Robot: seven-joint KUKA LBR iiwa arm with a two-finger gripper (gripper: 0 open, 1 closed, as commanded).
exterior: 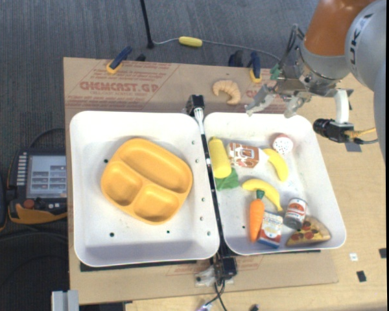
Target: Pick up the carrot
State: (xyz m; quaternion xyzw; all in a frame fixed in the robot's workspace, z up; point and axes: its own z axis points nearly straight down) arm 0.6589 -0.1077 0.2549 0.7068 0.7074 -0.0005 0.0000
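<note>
Claw [272,105] hovering above the far rim of the right bin [324,173], fingers spread apart, gripping nothing. Carrot [256,219] lying in that bin's near part, tip pointing toward the near rim, touching a small carton [270,230], just beside a banana [262,189].

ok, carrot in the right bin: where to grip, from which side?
Probably mid-body on the orange part of the carrot, coming straight down, fingers closing left-right across its width. It lies lengthwise, green top toward a banana, with a carton tight on its right, so the right finger has little room.
</note>
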